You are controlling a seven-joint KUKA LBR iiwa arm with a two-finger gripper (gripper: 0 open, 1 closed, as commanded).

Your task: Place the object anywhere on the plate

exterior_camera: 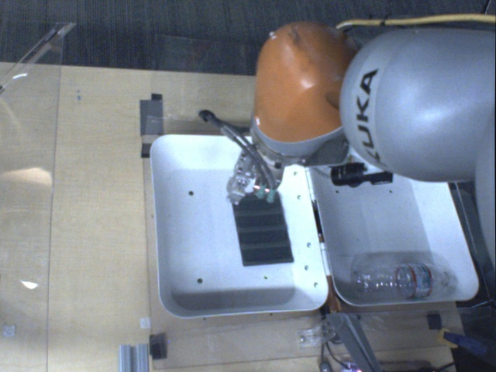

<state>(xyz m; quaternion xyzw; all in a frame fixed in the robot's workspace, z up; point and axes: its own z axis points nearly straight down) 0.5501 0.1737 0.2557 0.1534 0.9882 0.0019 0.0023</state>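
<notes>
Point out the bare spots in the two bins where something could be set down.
Left bin: bare floor left of the dark ribbed object, and a strip along its near wall. Its far right is crowded by the gripper. Right bin: bare middle, between the arm and the clear bottle at its near wall.

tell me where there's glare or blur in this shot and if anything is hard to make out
Camera view: bright sheen on the grey arm and its orange band; the clear bottle in the right bin is faint, marked mostly by reflections; the gripper is small and soft above the dark ribbed object in the left bin; pale glare patches on the bench.
</notes>
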